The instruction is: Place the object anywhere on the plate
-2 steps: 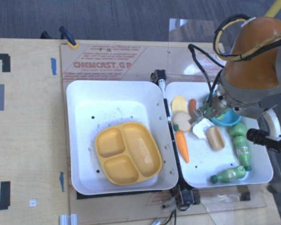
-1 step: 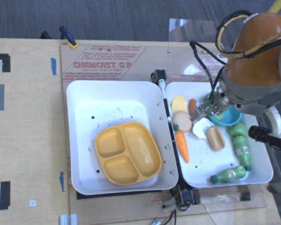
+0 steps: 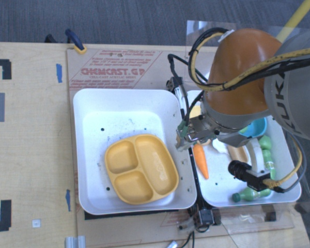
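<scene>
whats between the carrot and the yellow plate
In the camera view, the adjoining white rims of the two bins separate the carrot from the plate.

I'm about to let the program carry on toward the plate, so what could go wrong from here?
The carrot hangs just below the end effector, over the right bin beside the divider; how firmly it is held is unclear, so it may drop short. The yellow plate sits low in the left bin, so a release just past the divider could miss its rim. Toys crowd the right bin, including a green bottle that could be knocked.
</scene>
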Controlling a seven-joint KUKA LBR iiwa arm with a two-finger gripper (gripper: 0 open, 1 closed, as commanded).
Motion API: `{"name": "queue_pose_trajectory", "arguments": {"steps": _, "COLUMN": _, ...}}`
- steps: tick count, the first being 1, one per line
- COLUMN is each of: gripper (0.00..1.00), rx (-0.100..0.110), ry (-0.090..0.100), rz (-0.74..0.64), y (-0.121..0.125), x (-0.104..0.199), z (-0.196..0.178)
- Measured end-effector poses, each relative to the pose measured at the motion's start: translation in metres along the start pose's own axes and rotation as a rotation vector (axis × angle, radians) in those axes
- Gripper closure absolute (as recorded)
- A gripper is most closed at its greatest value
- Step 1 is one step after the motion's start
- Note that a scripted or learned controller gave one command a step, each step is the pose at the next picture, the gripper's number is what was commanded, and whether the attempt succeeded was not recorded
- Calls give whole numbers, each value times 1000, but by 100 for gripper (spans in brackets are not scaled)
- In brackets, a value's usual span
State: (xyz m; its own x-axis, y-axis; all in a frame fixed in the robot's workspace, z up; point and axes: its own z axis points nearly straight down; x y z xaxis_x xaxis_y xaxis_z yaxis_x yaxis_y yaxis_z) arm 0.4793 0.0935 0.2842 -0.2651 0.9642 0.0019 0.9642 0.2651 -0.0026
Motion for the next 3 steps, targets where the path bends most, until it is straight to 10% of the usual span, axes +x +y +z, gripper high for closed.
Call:
{"name": "queue_pose_trajectory", "arguments": {"steps": 1, "gripper": 100, "rx": -4, "ry": -2, "rz": -59, "y": 45, "x": 63, "z": 10}}
{"name": "queue_pose_trajectory", "arguments": {"steps": 3, "gripper": 100, "rx": -5, "ry": -2, "rz": -61, "y": 61, "x": 113, "z": 15}}
